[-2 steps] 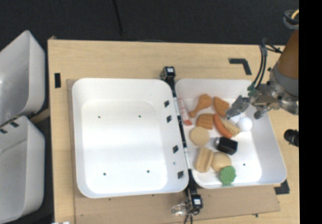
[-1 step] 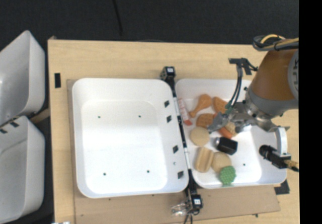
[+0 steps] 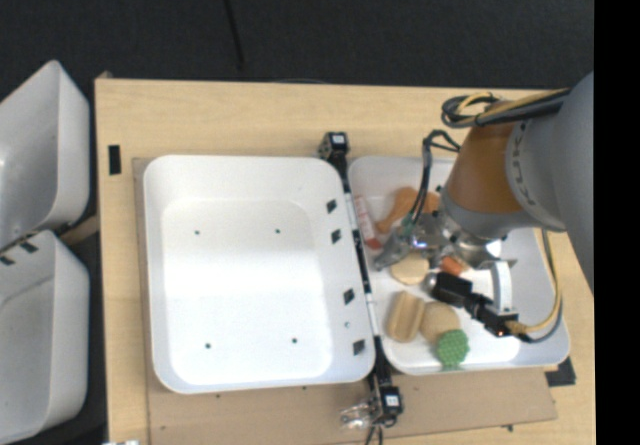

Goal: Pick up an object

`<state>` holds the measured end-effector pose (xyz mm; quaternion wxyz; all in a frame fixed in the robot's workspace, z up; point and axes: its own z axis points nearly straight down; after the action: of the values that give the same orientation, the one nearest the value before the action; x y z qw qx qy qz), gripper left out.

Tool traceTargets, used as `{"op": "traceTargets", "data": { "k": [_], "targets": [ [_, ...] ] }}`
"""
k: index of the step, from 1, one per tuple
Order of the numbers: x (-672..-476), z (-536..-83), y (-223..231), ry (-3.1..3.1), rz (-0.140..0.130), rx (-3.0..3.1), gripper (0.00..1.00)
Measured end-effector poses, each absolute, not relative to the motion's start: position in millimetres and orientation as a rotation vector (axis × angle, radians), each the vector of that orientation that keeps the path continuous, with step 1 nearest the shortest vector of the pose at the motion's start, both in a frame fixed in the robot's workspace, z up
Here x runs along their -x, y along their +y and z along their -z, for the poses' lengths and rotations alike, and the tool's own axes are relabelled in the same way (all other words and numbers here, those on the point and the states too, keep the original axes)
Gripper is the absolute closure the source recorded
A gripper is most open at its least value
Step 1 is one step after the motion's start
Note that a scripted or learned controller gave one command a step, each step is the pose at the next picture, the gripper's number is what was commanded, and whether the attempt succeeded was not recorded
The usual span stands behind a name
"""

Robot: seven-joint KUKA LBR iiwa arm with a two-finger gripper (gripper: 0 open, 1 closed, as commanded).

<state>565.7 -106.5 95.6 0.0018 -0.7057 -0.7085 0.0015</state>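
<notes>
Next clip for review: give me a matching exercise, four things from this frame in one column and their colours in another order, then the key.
Things:
1. Left bin
2. Bumpy ball near the right bin's front edge
3. Band above the arm's wrist
4. Block beside the ball

Colours:
A. green
B. tan
C. white
D. orange

Pairs: 1-C, 2-A, 3-D, 4-B

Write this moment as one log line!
arm: low over right white bin | end effector: among items | near: green bumpy ball, tan wooden blocks | left white bin
</notes>
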Motion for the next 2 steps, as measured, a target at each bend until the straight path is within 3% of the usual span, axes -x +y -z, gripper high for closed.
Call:
{"op": "traceTargets", "data": {
  "k": [1, 2],
  "targets": [
    [-631.5, -101.4, -96.4, -2.230, 0.005, 2.220, 0.00],
    [-578.6, -100.3, -101.7, -2.218, -0.006, 2.222, 0.00]
  ]
}}
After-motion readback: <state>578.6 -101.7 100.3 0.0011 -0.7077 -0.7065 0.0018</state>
